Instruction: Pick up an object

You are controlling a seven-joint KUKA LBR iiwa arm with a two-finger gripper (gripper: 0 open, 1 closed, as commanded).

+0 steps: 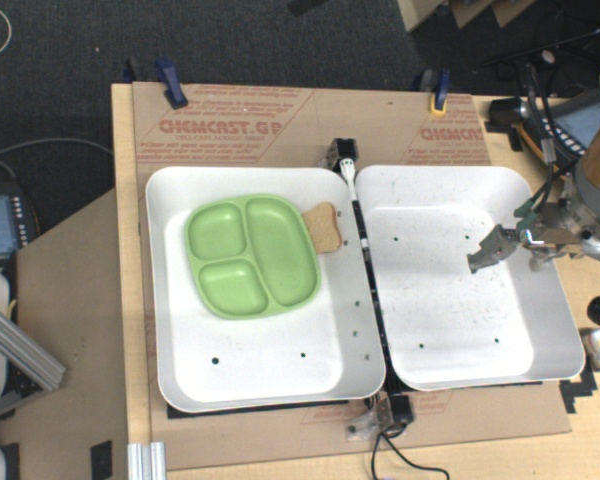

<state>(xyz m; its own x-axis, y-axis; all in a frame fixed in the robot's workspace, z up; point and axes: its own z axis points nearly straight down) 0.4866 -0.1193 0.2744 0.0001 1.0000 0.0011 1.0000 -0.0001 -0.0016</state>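
Observation:
A green plate with three compartments (252, 256) lies in the left white bin (270, 353), toward its back. A flat tan piece shaped like a slice of toast (323, 228) rests against the plate's right edge, near the divider between the bins. My gripper (483, 255) hangs over the right-hand part of the right bin (440, 308), pointing left and down, far from both objects. I see nothing held in it.
The two bins sit on a cardboard-covered board (230, 118) held by clamps at the back. A black fitting (343, 152) sits at the back between the bins. Cables and equipment crowd the right edge behind the arm.

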